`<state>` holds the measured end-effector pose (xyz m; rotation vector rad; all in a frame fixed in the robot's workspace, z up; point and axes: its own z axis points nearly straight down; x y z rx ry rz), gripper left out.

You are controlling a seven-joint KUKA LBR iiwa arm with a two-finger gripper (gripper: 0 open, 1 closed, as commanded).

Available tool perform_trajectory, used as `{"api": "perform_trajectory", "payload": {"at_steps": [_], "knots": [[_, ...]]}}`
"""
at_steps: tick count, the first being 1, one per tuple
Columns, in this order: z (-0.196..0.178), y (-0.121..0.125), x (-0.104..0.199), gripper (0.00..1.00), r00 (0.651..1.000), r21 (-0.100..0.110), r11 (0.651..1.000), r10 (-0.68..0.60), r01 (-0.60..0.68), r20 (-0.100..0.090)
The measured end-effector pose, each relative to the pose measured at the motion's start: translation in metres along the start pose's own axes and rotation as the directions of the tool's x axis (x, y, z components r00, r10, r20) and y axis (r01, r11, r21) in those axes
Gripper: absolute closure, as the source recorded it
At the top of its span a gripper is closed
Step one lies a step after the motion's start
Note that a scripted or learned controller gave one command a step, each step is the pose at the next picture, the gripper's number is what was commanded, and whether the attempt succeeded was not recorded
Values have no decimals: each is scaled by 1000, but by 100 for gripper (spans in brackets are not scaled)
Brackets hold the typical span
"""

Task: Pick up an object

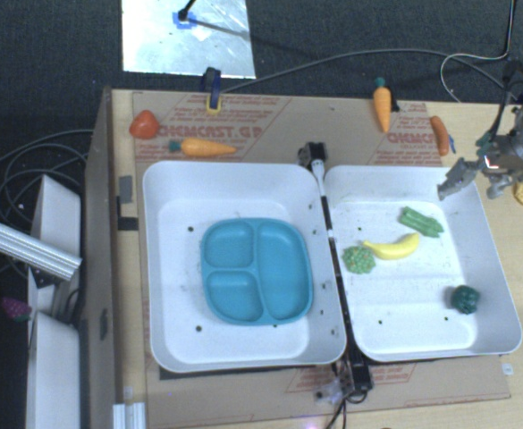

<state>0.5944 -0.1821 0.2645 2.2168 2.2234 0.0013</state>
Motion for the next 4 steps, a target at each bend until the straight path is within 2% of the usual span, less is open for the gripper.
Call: {"api": "perform_trajectory", "payload": {"at_steps": [1,2,3,4], "knots": [[153,48,2,0,1000,6,1000,-2,2,-2],[180,58,-14,0,1000,0,1000,1,-1,0],[168,60,-14,100,1000,-5,1000,-2,3,2],[60,64,-25,100,1000,-6,1000,-1,1,2]]}}
